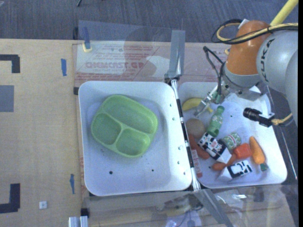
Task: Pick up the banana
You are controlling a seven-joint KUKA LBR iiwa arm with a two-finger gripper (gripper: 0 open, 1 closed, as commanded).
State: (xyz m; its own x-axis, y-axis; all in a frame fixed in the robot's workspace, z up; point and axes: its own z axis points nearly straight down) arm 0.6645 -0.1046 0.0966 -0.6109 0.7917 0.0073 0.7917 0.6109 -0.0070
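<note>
Banana (191, 103) is seen lying at far-left corner of right bin (277, 167), by the divider. Gripper (204, 107) is positioned just beside its right end; grip state can't be told.

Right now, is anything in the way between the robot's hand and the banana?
Nothing visible is. The hand hangs right at the banana, at its right end, in the right bin. The green bottle and brown potato lie below, off to the side.
</note>
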